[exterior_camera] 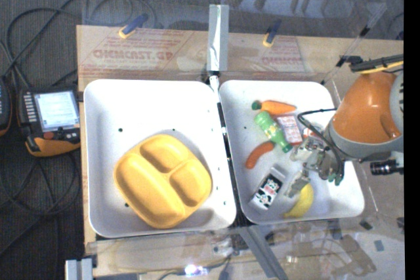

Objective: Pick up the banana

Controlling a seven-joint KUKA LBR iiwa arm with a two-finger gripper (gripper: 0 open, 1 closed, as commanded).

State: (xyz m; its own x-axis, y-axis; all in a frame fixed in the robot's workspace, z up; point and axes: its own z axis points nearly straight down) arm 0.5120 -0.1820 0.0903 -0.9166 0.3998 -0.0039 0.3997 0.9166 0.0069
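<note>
We see the tool (303, 175) low in the right bin (341, 206), directly over the banana (301, 202); whether it is parted or has hold of anything we cannot tell. The banana lies near the bin's front wall, beside a small black-and-white carton (268, 190). Behind these lie a green bottle (270, 128) and a carrot (275, 105). In the left bin (105, 108) sits a yellow divided plate (163, 179).

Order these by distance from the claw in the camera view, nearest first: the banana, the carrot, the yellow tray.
Measured from the claw:
1. Banana, just below it, near the right bin's front edge.
2. Carrot, at the back of the same bin.
3. Yellow tray, farthest, in the left bin.
</note>
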